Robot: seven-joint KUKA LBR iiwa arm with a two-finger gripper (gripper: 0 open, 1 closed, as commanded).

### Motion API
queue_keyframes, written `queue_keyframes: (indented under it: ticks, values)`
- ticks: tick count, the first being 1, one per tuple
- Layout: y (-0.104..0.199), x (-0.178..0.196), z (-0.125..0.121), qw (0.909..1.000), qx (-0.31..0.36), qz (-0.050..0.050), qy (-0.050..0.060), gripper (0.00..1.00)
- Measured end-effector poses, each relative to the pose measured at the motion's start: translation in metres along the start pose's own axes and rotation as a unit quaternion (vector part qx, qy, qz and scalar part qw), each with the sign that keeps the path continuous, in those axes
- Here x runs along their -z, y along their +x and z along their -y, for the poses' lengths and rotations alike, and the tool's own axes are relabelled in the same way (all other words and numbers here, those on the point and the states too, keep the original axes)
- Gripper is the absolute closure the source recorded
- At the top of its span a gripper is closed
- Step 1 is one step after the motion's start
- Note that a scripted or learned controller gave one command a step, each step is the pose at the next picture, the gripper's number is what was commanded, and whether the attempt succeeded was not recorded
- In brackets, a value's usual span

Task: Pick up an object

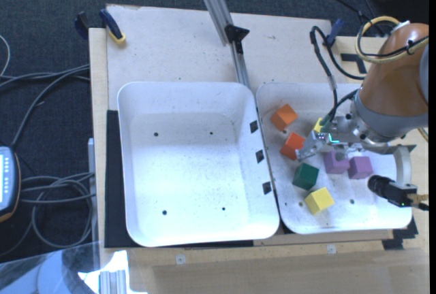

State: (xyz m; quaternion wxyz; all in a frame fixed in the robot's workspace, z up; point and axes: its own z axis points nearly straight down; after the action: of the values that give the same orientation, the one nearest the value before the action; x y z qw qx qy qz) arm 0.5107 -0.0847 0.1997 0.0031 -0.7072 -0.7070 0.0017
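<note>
Pale wooden bench (177, 41) carrying two shallow white plastic bins: left bin (191, 163), right bin (361, 214). Grey-and-orange robot arm (395, 88) over the right bin; gripper (319, 144) low among the blocks, finger state not discernible. Blocks in the right bin: two orange cubes (285, 116) (293, 145), green cube (306, 176), yellow cube (319, 201), two purple cubes (360, 167) (335, 162).

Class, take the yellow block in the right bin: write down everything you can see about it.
The yellow block is a small, plain cube, matt like painted wood or foam, though the material is uncertain. It looks whole and unmarked. It rests on the floor of the right bin, near the front edge, turned so its sides run at a slant to the bin's walls. The green block sits just behind it, close or barely touching. The gripper is further back, apart from it.
</note>
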Motion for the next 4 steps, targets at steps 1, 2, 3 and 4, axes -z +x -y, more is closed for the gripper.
queue_keyframes:
  ticks: [1,2,3,4]
  values:
    - [0.000,0.002,-0.001,1.0000,0.000,0.001,-0.003,0.00]
    - [0.002,-0.060,0.005,1.0000,0.000,0.000,0.001,0.00]
    - [0.003,-0.103,0.006,1.0000,0.000,0.000,0.000,0.00]
    - [0.003,-0.090,0.004,1.0000,0.000,0.001,-0.004,1.00]
